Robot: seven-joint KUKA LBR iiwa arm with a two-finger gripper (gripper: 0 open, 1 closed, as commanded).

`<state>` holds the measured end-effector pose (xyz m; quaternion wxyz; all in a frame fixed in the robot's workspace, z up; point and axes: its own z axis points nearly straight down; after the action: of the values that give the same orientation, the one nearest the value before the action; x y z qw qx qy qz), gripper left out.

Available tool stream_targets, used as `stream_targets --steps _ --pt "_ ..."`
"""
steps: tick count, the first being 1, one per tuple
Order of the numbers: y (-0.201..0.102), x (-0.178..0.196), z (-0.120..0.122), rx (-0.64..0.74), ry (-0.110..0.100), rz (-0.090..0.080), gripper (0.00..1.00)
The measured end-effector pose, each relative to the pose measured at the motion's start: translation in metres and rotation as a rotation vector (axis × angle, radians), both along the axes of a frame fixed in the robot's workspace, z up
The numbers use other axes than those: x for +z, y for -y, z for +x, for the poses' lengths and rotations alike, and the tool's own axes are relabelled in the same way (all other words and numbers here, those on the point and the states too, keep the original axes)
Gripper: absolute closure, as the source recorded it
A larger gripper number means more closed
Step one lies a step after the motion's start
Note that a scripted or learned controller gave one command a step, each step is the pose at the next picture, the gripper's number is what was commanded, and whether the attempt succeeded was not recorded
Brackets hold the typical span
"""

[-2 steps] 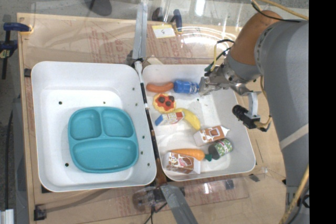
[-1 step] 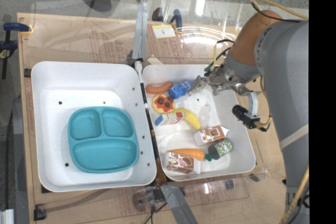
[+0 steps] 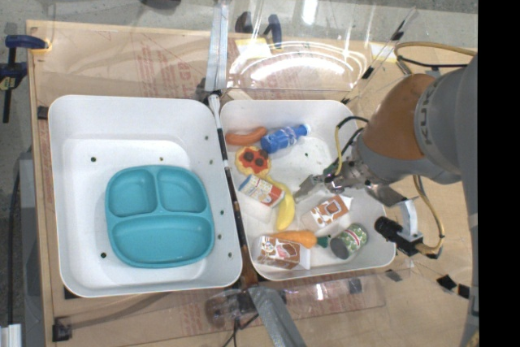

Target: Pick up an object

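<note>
My gripper [image 3: 314, 185] is low inside the right bin [image 3: 325, 111], near its middle, with the orange-banded wrist rising to the right. Its tip hangs just above a brown-and-white carton [image 3: 328, 212] and right of a banana [image 3: 286, 210]. Around it lie a small colourful carton [image 3: 264, 191], a yellow-and-red toy [image 3: 253, 161], a blue bottle [image 3: 284, 137] and a sausage [image 3: 244, 136]. Along the bin's near side are a carrot [image 3: 297, 238], a brown packet [image 3: 280, 253] and a green can [image 3: 350, 240]. I see nothing held.
The left bin [image 3: 81, 126] holds a teal divided plate [image 3: 159, 215]. A clear plastic guard [image 3: 296, 61] stands behind the right bin. Cables loop beside the arm at the right, and blue clamps sit on the bench's left edge.
</note>
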<state>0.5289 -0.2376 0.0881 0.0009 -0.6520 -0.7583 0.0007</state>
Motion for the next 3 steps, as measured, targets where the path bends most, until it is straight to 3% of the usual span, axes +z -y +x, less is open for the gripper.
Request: stream_targets --steps 1,2,3 --pt "0.009 0.012 -0.064 0.045 0.020 -0.003 0.00" --pt "-0.034 0.029 0.038 -0.130 0.002 0.000 0.00" --pt "-0.059 0.009 0.091 0.158 0.004 -0.002 0.00"
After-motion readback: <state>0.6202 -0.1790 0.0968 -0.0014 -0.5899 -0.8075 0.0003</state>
